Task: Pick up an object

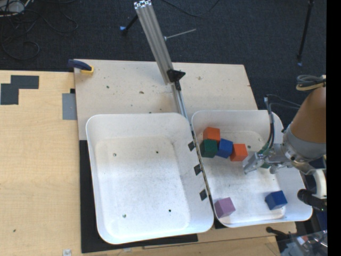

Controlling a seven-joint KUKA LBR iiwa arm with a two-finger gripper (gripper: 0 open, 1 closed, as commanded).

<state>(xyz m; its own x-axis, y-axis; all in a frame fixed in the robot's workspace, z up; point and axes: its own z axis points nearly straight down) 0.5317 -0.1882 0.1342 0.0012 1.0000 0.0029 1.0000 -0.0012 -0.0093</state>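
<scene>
**Now reaching: the gripper hangs over the right bin with nothing in it yet**

Nearest the camera, along the front of the right bin (250,222), two loose blocks lie apart from each other: a purple block (224,207) by the front left corner, close to the divider between the bins, and a dark blue block (276,199) toward the front right. Either would be an easy target, since each has bare floor around it.

A little farther in, the gripper (254,163) reaches in from the right, low over the middle of this bin. Its metal fingers look parted and no block sits between them, so it reads as released and empty-handed. The step in hand therefore appears to be the approach, before any grasp.

Just to the gripper's left, an orange block (239,152) lies nearest its tips, near but seemingly not touching. That block leans against a blue block (225,148), which in turn crowds a green block (209,148), with a second orange block (212,134) behind them. This cluster is tight, so a grasp there risks pushing neighbours or closing on two at once.

The next move likely calls for a short shift left to straddle the near orange block, a descent, then a close. Beyond, the left bin (101,143) sits beside it on the table (128,84).
</scene>
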